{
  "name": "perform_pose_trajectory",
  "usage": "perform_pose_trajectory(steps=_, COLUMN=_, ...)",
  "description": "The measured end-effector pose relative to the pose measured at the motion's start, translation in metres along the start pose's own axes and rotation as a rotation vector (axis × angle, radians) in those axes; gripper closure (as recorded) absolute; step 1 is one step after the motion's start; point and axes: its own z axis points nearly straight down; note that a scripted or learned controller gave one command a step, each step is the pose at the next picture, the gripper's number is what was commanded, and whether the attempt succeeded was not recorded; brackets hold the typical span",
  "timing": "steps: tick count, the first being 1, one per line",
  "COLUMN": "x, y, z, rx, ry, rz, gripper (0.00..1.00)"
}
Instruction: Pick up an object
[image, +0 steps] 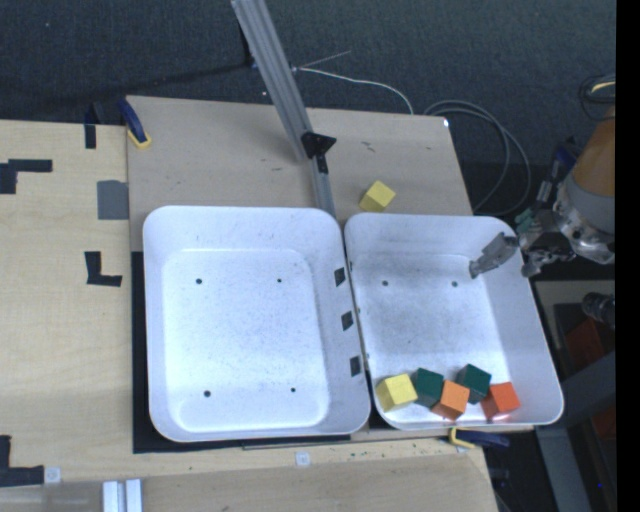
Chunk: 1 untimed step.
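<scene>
1. Five small blocks sit bunched along the near edge of the right bin (520, 300), toward its near right corner: a yellow block (397, 389), a dark green block (428, 381), an orange block (453, 398), a second green block (474, 380) and a red-orange block (502, 398). We judge any of them could be the object to pick up.
2. They lie touching or nearly touching, pressed against the bin's near wall. We suspect the shallow slope of the floor gathers loose blocks there, and that crowding leaves little room for fingers beside any one block.
3. The gripper (492, 255) hangs over the far right part of the same bin, well apart from the cluster, with nothing between its fingers. Only one grey finger shows clearly, so we cannot tell whether the jaws stand apart or together.
4. The arm (590, 200) reaches in over the bin's right rim — a natural stance for hovering before a descent, in our judgement.
5. The left bin (160, 300) has a bare speckled floor with nothing for us to pick.
6. A sixth yellow block (377, 196) rests on the wooden bench (200, 150), just beyond the right bin's far left corner — outside both bins, likely a stray.
7. We judge the pick not yet begun; the next move would call for travel toward the near edge.
</scene>
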Motion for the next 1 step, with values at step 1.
perform_pose_trajectory(steps=1, x=-0.0062, y=0.069, z=0.0543, rx=0.002, ry=0.0, rz=-0.002, gripper=0.0)
